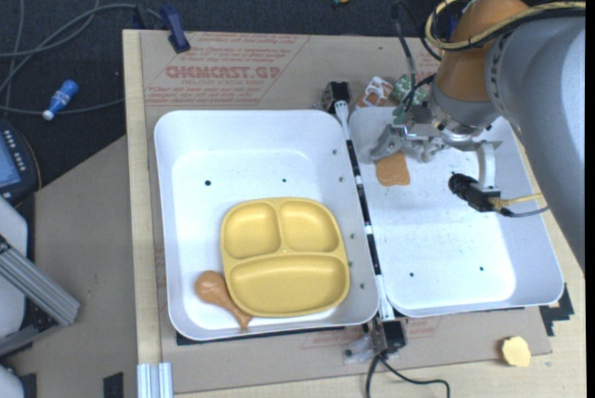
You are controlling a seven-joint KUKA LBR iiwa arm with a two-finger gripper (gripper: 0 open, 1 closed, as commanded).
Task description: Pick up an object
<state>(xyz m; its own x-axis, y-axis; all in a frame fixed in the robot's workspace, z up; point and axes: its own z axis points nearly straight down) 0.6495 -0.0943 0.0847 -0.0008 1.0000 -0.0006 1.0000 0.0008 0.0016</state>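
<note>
A flat brown piece like a slice of toast (392,170) lies in the right bin (465,280), near its back left corner. My gripper (406,145) hangs right over the far edge of that piece, close to the bin floor. In the left bin (186,154) a yellow divided tray (283,255) rests at the front, and an orange drumstick (219,291) lies against the tray's front left side.
A small white and orange packet (376,92) and a green bit (403,88) sit just behind the right bin. A yellow chunk (514,351) lies on the bench at the front right. The ridge between the bins (363,210) runs close to the gripper's left.
</note>
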